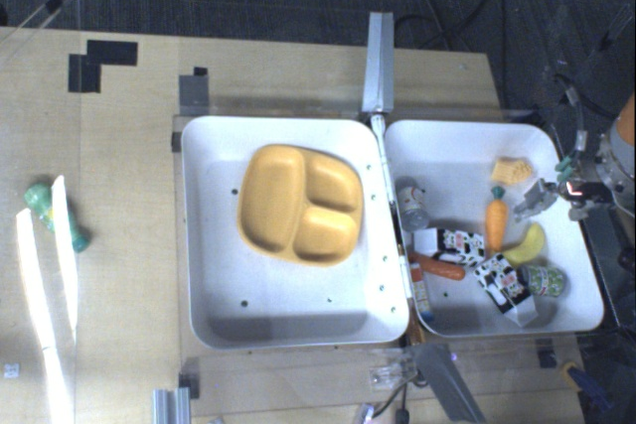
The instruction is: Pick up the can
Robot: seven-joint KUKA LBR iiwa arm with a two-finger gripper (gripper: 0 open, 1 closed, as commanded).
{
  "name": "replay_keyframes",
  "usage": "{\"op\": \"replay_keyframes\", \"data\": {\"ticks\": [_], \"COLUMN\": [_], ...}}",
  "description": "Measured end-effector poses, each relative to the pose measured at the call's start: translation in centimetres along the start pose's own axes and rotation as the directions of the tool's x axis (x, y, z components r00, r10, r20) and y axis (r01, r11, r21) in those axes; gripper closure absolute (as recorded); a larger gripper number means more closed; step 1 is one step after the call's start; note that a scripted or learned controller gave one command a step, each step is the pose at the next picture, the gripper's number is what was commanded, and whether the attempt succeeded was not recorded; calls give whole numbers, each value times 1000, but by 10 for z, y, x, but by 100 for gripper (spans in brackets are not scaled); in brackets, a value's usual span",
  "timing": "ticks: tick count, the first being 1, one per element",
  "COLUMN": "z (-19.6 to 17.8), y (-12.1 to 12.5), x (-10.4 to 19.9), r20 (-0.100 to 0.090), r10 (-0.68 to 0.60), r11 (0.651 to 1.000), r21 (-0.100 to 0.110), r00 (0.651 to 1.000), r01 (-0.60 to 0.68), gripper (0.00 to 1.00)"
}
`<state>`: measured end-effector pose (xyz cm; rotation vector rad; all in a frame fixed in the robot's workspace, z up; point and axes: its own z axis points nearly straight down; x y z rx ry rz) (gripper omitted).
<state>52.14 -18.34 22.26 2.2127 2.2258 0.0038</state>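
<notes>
The grey 2-finger gripper (553, 186) hangs over the right white bin (447, 142)'s right edge; I cannot tell how its tips are set. The silver metal can (410, 206) lies well left of it, against the bin's left wall. An orange plastic carrot (496, 221) and yellow banana (528, 244) lie between.

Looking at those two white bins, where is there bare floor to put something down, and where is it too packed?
The left bin has bare floor in front of and left of the yellow tray. The right bin is bare across its back, from the divider to the cheese wedge. Its front is crowded: carrot, banana, sausage, cow-print cartons and green can lie close together.
</notes>
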Motion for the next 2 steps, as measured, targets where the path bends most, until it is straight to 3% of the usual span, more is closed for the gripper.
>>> {"op": "replay_keyframes", "data": {"ticks": [1,2], "z": [105,133], "y": [46,-17], "x": [71,79], "r20": [-1,0], "r10": [-13,-23], "r11": [1000,1000], "r21": [1,-10], "r00": [1000,1000], "r01": [13,23], "gripper": [0,0]}}
